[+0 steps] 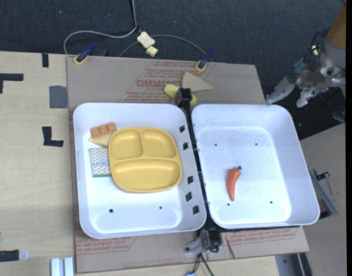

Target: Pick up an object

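We see the chili pepper [233, 183], small, orange-red and tapered with a dark stem, lying alone on the floor of the right bin [279, 117]. We judge it could roll or slip from a pinch across its narrow, curved body. The pincer [302, 88] hangs outside the bin's far right corner, prongs apparently spread, holding nothing.

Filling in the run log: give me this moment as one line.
end effector: outside bins, upper right | right bin: orange pepper lying free | left bin: yellow divided plate | nothing gripped
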You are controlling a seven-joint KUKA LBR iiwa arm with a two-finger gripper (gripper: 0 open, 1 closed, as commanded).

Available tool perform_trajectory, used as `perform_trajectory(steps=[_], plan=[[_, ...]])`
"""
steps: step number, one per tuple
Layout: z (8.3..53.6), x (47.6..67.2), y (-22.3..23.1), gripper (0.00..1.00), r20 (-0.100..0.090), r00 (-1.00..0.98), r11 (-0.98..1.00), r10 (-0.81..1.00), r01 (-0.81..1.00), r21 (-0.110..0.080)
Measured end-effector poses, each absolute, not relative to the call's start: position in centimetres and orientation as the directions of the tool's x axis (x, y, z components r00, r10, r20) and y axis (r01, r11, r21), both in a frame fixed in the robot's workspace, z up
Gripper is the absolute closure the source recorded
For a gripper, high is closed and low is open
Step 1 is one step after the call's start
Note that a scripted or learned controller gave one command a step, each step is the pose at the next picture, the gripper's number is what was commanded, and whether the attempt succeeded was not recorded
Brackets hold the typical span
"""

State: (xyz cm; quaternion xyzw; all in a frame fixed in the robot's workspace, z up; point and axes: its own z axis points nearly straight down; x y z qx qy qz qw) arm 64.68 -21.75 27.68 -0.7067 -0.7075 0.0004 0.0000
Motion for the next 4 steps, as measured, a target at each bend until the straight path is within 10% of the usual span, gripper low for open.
perform_trajectory(steps=[2, 3, 4], plan=[[8.3, 53.8, -12.2, 0.00, -0.004, -0.003, 0.003, 1.000, 1.000, 0.004], [9.8, 54.0, -12.6, 1.00, -0.006, 0.001, -0.001, 1.000, 1.000, 0.008], [19.0, 59.1, -5.3, 1.00, 0.002, -0.010, 0.010, 1.000, 1.000, 0.011]])
